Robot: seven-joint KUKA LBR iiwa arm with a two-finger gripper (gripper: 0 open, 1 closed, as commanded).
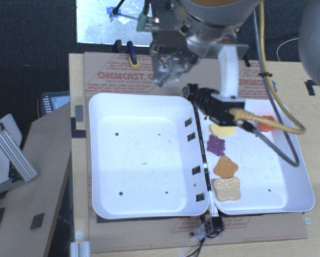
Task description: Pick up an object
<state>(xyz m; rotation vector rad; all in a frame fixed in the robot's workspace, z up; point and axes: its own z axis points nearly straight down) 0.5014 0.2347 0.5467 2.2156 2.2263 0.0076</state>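
I see bright, even light. My white bins (138,159) shine a little, shadows are soft, and everything looks a bit fuzzy.

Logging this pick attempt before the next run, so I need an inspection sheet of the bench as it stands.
Surface: two white bins side by side, left bin and right bin, on printed cardboard.
Job's things: in the right bin, a yellow piece, purple piece, orange-brown piece, toast slice and red-orange piece.
Clutter: nothing seen.
Grippers: gripper above the left bin's far edge, blurred.
Cables: yellow cable and grey cable over the right bin.
Surroundings: aluminium rail at left.
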